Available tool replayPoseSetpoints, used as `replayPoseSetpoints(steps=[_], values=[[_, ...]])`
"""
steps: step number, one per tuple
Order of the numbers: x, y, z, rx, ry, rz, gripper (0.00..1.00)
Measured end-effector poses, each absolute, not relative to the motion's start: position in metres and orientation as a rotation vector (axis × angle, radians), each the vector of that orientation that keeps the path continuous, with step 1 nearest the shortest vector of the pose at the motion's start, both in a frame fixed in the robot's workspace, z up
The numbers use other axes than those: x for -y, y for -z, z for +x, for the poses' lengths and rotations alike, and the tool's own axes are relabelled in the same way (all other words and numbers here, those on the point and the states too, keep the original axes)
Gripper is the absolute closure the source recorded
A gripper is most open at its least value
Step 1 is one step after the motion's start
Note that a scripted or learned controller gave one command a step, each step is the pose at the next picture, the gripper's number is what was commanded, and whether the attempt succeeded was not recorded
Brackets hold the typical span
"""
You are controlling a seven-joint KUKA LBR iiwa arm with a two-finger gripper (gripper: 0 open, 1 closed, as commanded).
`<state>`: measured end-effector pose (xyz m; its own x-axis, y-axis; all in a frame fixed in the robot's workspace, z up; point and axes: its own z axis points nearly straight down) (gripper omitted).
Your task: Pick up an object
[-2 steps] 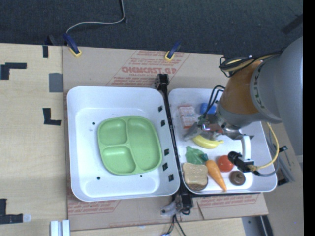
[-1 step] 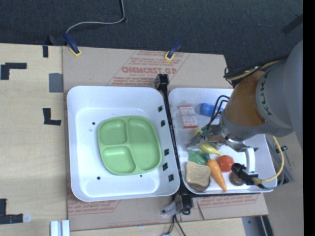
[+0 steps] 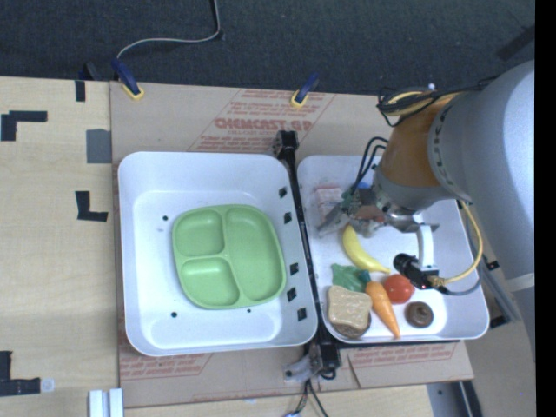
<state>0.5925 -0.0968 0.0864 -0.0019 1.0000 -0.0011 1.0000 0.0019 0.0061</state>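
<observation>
My gripper [image 3: 340,218] hangs low in the right bin [image 3: 460,324], near its left wall, just above the top end of a yellow banana [image 3: 360,252]. Nothing is visibly held in it. Below the banana lie a green leafy piece [image 3: 347,276], a slice of bread [image 3: 349,311], an orange carrot [image 3: 382,307], a red tomato [image 3: 399,288] and a brown doughnut [image 3: 420,314]. They are packed close together along the bin's front edge.
The left bin [image 3: 143,189] holds a green divided plate [image 3: 228,255]. A black divider [image 3: 295,224] runs between the two bins. The grey arm with its orange band [image 3: 417,150] and cables covers the right bin's back right part.
</observation>
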Motion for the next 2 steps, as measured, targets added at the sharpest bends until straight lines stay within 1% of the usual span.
replayPoseSetpoints(steps=[1, 2], values=[[0.097, -0.096, 0.592, -2.22, -0.003, 2.216, 1.0], [0.038, -0.184, 0.61, -2.224, 0.0, 2.22, 1.0]])
